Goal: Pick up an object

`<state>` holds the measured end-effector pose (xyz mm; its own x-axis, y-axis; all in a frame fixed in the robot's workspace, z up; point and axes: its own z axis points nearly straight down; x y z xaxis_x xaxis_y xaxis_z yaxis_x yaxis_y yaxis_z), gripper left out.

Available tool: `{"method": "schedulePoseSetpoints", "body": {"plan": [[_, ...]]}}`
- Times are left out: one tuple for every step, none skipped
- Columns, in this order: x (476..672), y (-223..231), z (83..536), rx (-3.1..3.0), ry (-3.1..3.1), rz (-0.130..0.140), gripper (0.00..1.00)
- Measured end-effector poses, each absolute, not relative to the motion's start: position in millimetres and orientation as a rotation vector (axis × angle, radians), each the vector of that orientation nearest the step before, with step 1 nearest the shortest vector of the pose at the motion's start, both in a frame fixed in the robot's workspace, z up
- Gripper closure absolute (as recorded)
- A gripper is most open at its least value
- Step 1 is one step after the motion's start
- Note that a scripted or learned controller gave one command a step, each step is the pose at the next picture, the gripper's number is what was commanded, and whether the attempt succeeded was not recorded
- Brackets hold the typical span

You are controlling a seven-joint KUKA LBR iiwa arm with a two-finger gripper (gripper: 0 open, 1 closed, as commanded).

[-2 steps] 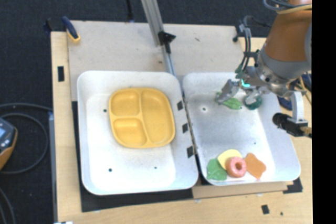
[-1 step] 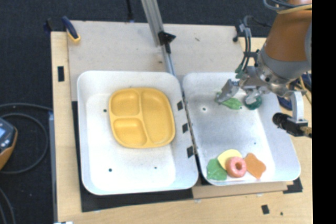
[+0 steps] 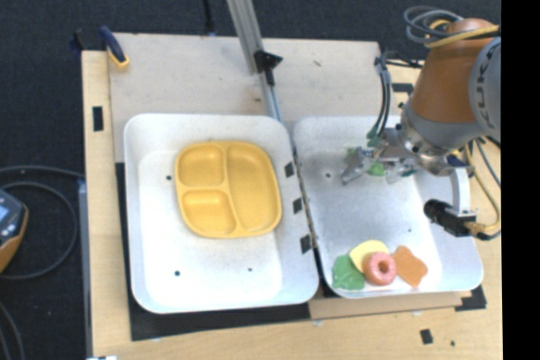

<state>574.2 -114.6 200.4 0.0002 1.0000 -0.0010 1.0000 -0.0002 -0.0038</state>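
A pale wooden surface [image 3: 194,76] carries two shallow white bins side by side. The left bin [image 3: 152,265] holds a yellow divided plate [image 3: 228,187] with three compartments, lying flat a little toward the far side of the bin's middle. The right bin [image 3: 371,219] holds a small cluster of objects in its near part, close to the near rim: a green piece [image 3: 346,273] on the left, a yellow piece [image 3: 368,252] just behind it, a pink ring like a doughnut [image 3: 380,268] lying against the yellow piece, and an orange piece [image 3: 411,265] just to the right of the ring. These pieces touch or nearly touch one another. The grey arm with its orange band [image 3: 451,80] comes in from the right and leans over the far part of the right bin. Its hand [image 3: 359,167] points leftward, low above the bin floor, well apart from the cluster near the rim. Something small and green [image 3: 376,168] shows at the hand, but whether it is an object or part of the tool cannot be told, and whether the hand is wide or narrow cannot be told either. A metal post [image 3: 240,4] slants up from the far side of the surface between the bins, and a blue and yellow clamp [image 3: 114,46] sits at the far left corner. Black cables [image 3: 42,198] lie on the dark floor to the left.
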Motion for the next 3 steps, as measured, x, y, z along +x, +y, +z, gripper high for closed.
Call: {"method": "schedulePoseSetpoints", "body": {"plan": [[573.4, -115.6, 157.9, -2.221, -2.22, 0.004, 0.0], [572.6, -116.3, 105.0, -2.221, -2.219, 0.005, 0.0], [574.6, -118.0, 119.3, -2.231, -2.218, -0.003, 1.0]]}}
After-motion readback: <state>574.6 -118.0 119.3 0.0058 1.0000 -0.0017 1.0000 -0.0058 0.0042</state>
